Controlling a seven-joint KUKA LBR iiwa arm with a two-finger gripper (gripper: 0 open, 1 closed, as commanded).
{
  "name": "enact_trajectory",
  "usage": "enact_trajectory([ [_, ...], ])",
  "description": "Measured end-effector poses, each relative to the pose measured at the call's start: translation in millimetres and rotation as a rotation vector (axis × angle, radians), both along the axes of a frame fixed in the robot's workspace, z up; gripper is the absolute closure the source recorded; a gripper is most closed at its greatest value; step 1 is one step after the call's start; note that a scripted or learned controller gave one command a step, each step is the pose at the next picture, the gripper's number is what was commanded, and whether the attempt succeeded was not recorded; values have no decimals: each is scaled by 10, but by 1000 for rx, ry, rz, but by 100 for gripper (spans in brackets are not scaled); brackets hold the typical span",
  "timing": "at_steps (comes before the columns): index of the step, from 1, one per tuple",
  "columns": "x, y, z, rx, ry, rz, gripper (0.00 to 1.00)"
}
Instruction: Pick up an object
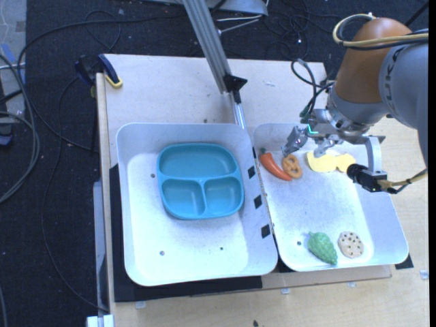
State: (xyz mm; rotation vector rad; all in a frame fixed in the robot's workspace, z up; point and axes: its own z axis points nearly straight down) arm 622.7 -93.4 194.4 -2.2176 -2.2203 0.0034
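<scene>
1. From where I stand, 2 white bins sit side by side on the bench: the left bin point(136, 251) carries a blue divided tray point(201, 180) near its middle, and the right bin point(381, 237) carries the loose items.
2. The arm point(381, 67) reaches in over the far edge of the right bin, and its gripper point(297, 144) hangs low just above the far left corner, right beside a small pretzel-like piece point(293, 167).
3. I cannot tell how the claw stands; the fingertips blur into the wrist hardware, and nothing shows plainly between them.
4. An orange-red pepper point(274, 166) lies touching the pretzel on its left side, close to the wall shared with the left bin. A yellow piece point(327, 162) lies just beside them, partly under the wrist.
5. A green leafy item point(323, 247) and a spotted cookie point(350, 244) sit together near the near edge, well apart from the claw.
6. My guess is the claw is placed there for the pretzel or pepper; their crowding against each other and the wall could spoil a clean grasp.
</scene>
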Motion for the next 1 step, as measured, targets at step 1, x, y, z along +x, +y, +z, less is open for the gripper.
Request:
enact_trajectory([
  [1, 10, -1, 18, 0, -4, 0, 0],
])
